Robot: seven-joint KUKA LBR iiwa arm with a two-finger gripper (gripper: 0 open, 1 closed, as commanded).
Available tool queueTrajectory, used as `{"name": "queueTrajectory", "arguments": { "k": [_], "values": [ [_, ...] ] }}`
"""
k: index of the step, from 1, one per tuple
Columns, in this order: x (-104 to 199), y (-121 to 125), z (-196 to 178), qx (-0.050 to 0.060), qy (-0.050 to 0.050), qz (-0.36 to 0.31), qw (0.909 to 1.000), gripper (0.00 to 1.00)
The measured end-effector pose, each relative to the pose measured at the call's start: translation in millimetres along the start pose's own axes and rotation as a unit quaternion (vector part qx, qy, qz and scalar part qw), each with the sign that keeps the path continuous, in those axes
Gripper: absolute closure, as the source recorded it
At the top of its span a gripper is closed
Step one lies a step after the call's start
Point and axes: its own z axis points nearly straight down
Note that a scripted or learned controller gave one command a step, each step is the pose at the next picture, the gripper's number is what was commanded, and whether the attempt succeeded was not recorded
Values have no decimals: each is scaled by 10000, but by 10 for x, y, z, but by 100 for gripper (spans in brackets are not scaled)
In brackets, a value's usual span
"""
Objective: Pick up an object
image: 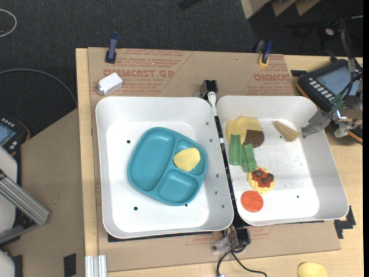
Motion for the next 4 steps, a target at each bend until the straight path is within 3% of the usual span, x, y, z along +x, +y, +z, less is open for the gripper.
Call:
{"name": "queueTrajectory", "arguments": {
  "k": [1,2,3,4],
  "values": [
    [888,-242,-1113,-73,5,-53,10000,0],
    [1989,-548,-771,30,21,-64,10000,0],
    [1918,-528,-891,-5,2,-4,10000,100],
    [1039,-554,12,56,-6,54,10000,100]
  ]
}}
